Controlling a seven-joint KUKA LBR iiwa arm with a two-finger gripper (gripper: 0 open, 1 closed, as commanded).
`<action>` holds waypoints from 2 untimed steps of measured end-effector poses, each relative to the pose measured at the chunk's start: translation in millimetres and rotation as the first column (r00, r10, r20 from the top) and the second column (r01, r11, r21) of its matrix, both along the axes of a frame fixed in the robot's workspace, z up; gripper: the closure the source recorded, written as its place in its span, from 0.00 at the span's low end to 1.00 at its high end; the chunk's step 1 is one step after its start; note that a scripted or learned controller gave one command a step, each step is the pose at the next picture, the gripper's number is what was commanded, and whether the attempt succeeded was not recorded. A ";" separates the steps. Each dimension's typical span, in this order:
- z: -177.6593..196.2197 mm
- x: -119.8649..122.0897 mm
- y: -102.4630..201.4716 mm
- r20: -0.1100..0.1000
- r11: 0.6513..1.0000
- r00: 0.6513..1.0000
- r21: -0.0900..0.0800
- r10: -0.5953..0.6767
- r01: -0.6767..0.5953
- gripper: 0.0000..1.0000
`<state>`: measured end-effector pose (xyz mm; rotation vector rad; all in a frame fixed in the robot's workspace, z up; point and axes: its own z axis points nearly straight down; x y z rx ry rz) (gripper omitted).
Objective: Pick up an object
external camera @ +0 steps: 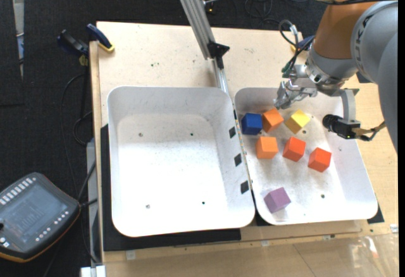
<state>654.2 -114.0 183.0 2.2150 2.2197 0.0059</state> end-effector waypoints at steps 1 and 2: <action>58.6 2.6 9.9 0.002 1.000 1.000 0.000 0.002 -0.002 1.00; 69.5 3.5 10.2 -0.003 1.000 1.000 0.001 0.001 -0.001 1.00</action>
